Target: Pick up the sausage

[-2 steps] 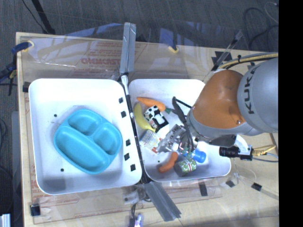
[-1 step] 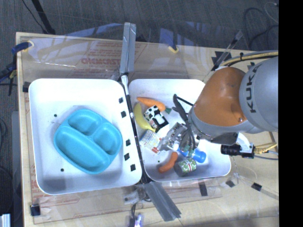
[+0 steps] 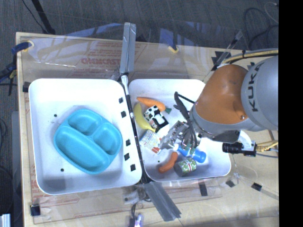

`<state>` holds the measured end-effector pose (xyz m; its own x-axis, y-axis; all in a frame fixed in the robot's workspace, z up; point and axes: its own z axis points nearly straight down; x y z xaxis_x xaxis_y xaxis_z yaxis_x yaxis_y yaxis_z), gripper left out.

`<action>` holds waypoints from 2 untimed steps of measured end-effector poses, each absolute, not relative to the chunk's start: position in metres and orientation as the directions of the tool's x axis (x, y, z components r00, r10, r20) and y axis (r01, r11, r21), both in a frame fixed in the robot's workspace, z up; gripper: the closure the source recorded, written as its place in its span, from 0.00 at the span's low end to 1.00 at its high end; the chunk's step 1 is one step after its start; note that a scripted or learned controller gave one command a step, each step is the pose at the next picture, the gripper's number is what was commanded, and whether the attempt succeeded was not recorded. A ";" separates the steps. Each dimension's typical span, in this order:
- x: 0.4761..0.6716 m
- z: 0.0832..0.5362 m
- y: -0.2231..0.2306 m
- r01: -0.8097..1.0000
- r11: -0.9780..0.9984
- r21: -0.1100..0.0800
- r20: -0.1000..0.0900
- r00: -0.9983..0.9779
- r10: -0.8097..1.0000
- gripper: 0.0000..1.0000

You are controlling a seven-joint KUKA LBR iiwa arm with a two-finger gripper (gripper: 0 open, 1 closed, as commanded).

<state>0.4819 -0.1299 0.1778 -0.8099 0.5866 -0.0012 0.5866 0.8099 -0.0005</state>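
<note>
Sausage lies in right bin — beside can.

The arm hides the right bin's far corner, and the gripper covers the upper end of the sausage.

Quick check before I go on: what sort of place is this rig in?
Likely a robotics lab test bench: two white bins on a taped wooden bench, toy items like the sausage, loose cables on dark carpet.
</note>
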 end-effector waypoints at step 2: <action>0.485 0.195 -0.130 0.580 0.814 -0.001 -0.001 -0.814 0.580 1.00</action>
<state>0.4852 -0.1304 0.1947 -0.8145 0.5802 -0.0013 0.5802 0.8145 -0.0012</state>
